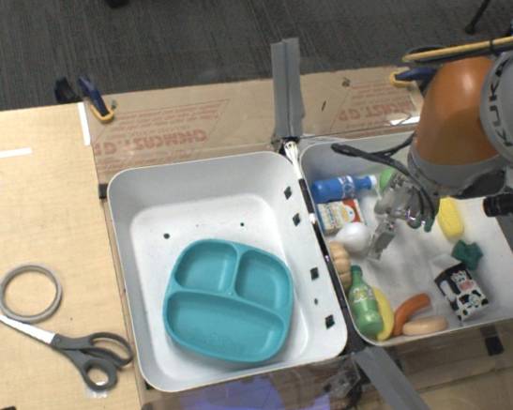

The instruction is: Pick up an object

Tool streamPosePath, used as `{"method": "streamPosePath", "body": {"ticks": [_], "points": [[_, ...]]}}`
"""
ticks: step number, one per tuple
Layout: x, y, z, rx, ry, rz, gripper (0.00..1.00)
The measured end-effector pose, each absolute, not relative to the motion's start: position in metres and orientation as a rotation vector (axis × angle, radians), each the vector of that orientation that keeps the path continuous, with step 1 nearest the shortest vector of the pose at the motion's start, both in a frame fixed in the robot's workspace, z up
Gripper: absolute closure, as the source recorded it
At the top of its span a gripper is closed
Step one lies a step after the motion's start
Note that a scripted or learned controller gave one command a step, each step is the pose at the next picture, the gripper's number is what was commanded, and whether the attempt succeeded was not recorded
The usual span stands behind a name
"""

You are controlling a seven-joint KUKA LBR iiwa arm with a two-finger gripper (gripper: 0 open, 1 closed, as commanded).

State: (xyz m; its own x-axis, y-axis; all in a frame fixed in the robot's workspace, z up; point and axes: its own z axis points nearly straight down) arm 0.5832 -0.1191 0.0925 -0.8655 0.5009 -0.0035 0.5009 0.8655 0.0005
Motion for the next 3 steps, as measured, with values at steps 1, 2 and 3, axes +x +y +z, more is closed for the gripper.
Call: {"method": "streamPosePath", "body": {"ticks": [1,2,3], "points": [[0.618,-0.166,0.093,0.665,3.065,-0.001,0.0],[0.633,-0.22,0.093,0.743,3.047,-0.001,0.0],[0.634,-0.22,0.104,0.736,3.043,-0.002,1.0]]}}
